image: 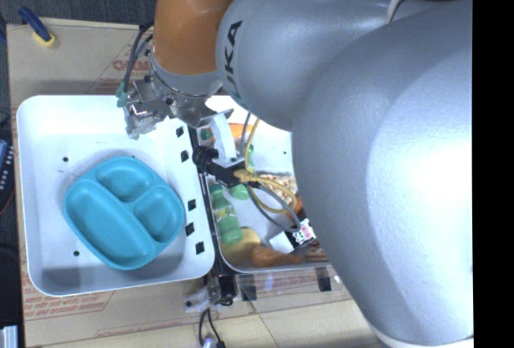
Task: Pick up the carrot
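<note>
Two shallow white bins sit side by side on the counter (72,314). The left bin (40,178) holds one blue divided tray (124,211) with three compartments, lying toward that bin's near half; bare white floor runs along its far edge and left wall, leaving open room there. The right bin (277,147) is mostly covered by the grey arm (361,137), which reaches in from the right and spans most of it. In the strip still visible along the shared wall lie several small things crowded together: green pieces (229,214), a yellowish item, and a brownish one at the near edge.

One orange sliver (238,131) near the far part of the right bin, just beside the arm, may be the carrot; too little of it shows to be sure.

The gripper (144,115) hangs below the orange band (193,9), over the far edge of the left bin near the shared wall. Whether it is clenched or released cannot be told. One blue and yellow object (36,26) lies at the counter's far left corner.
</note>
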